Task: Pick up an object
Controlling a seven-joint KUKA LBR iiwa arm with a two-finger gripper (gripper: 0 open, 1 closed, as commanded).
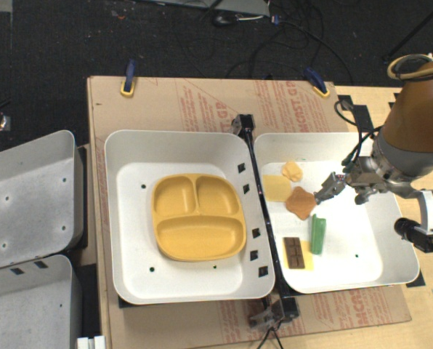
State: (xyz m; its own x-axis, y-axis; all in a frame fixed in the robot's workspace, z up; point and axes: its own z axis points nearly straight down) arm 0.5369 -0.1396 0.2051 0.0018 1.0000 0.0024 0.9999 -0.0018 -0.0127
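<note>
The right bin (362, 260) holds several small objects: a pale yellow piece (277, 187), a small yellow-orange lump (293, 171), an orange-brown chunk (301, 203), a green block (317, 235) and a dark brown bar (294, 253) lying on a yellow strip. My gripper (327, 190) reaches in from the right, its dark tips just right of the orange-brown chunk and above the green block. I see nothing held between its tips.
The left bin (129, 195) holds a yellow divided tray (199, 217). A black divider (259, 209) runs between the bins. The arm's orange band (418, 111) and grey wrist (402, 158) hang over the right bin's far right side. Grey panels (27, 195) lie left of the bench.
</note>
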